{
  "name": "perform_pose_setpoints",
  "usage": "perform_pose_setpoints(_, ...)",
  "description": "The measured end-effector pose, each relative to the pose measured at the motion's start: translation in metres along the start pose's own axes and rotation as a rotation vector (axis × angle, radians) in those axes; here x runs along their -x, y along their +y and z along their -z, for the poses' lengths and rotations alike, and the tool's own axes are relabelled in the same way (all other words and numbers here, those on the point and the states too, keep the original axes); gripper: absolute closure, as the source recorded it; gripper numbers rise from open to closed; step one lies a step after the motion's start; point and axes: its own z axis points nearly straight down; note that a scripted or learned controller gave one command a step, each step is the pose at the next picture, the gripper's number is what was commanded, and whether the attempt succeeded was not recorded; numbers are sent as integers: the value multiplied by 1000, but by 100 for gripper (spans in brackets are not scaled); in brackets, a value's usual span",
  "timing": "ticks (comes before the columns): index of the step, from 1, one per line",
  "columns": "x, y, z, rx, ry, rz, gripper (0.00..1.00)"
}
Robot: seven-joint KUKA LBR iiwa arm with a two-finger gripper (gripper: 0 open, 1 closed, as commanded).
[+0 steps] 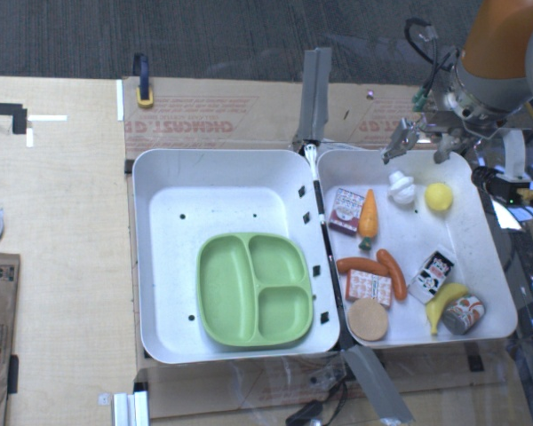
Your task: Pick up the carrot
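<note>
The small orange toy carrot with a green tip (368, 214) lies in the right-hand shallow white bin (489, 238), in its left half near the dividing wall, its long axis running roughly up and down the view with the green end at the bottom. Its left side touches or nearly touches a small red and white printed packet (345, 211), and that closeness is the main hazard: a finger coming down on that side could land on the packet, or clamp both things together. Just below the carrot lie two red-orange sausage-shaped toys (379, 269) over a second printed packet (369, 286), similar enough in colour to draw a mistaken grasp. To the right, a white garlic-like toy (401, 187) and a yellow round lemon toy (439, 197) sit near but apart. The two-finger gripper (419, 142) hangs above the bin's far right corner, its fingers spread apart with nothing between them, well away from the carrot. In my judgement the carrot's rounded, tapering body may slip or roll out if the fingers close along its length instead of across it. The left bin holds a pale green divided plastic plate (253, 288), which poses no obstacle.
</note>
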Motion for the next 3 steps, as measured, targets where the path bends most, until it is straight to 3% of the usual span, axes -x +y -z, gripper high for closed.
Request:
perform_pose_setpoints(1,0,0,0,0,0,0,0)
perform_pose_setpoints(2,8,21,-130,14,-1,-29,0)
perform_pose_setpoints(3,3,-8,-165,16,-1,57,0)
